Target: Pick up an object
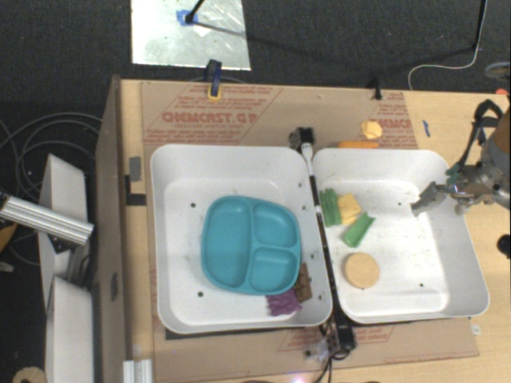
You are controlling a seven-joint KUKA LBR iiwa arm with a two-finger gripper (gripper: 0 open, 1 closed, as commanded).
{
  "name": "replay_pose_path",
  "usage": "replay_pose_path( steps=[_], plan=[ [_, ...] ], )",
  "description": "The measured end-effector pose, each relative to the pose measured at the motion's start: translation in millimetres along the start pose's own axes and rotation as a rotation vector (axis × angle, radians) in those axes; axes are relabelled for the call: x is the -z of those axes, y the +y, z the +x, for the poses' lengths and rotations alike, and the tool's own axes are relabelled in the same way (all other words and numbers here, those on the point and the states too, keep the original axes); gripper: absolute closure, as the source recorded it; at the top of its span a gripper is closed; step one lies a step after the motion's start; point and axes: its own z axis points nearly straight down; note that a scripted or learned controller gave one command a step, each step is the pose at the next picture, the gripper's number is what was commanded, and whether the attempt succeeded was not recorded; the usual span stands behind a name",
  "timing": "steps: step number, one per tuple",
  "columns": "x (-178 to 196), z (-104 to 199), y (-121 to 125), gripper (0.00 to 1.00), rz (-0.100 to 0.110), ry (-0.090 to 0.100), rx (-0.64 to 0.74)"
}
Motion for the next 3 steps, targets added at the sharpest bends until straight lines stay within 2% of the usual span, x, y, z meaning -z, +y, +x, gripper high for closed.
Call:
replay_pose_path(
  steps=[1, 2, 3],
  plan=[
    [-39, 46, -42, 0.0, 0.005, 0.003, 0.003],
    [-143, 77, -48, 0.0, 0.002, 0.003, -0.002],
    [-60, 37, 19, 0.0, -0.013, -0.006, 0.001]
  ],
)
